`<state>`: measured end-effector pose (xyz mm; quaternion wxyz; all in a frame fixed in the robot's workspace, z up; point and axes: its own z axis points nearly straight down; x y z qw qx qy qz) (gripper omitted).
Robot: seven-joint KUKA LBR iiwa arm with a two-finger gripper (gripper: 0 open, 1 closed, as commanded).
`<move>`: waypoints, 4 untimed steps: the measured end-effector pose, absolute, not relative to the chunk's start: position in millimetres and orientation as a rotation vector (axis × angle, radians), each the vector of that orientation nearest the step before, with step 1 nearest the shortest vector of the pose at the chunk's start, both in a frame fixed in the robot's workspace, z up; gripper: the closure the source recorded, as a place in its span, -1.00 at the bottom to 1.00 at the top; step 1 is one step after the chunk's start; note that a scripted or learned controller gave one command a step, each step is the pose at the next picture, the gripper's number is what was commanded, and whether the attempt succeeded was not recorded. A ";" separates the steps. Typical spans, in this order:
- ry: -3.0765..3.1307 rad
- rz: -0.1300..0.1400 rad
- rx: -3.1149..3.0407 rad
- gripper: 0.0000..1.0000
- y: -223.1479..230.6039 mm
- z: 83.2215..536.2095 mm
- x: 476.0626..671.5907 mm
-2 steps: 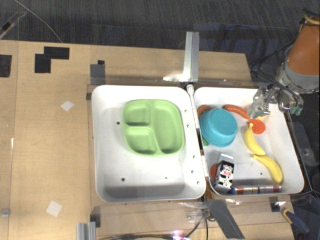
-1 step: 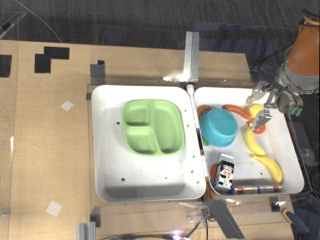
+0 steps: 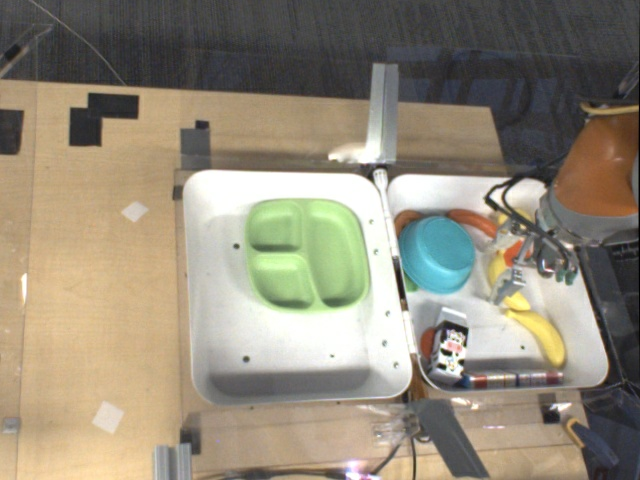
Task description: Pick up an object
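Observation:
The right bin (image 3: 585, 363) holds a blue bowl (image 3: 437, 253), an orange sausage-shaped piece (image 3: 470, 219) behind it, a yellow banana (image 3: 540, 334), a small black-and-white carton (image 3: 451, 345) and a red-and-blue marker (image 3: 510, 378) along the front wall. My gripper (image 3: 512, 273) reaches down from the right, just right of the bowl and above the banana's upper end. A small yellow piece (image 3: 497, 268) and an orange bit lie right at the gripper, partly hidden by it. Cables and the wrist clutter that spot.
The left bin (image 3: 215, 363) carries a green divided tray (image 3: 305, 253). A metal post (image 3: 383, 113) stands behind the wall between the bins. The arm's orange band (image 3: 600, 168) hangs over the right bin's far right corner.

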<state>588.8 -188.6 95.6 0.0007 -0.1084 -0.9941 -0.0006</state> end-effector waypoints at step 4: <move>-3.123 -0.001 -0.447 -1.00 -188.8 89.3 564.3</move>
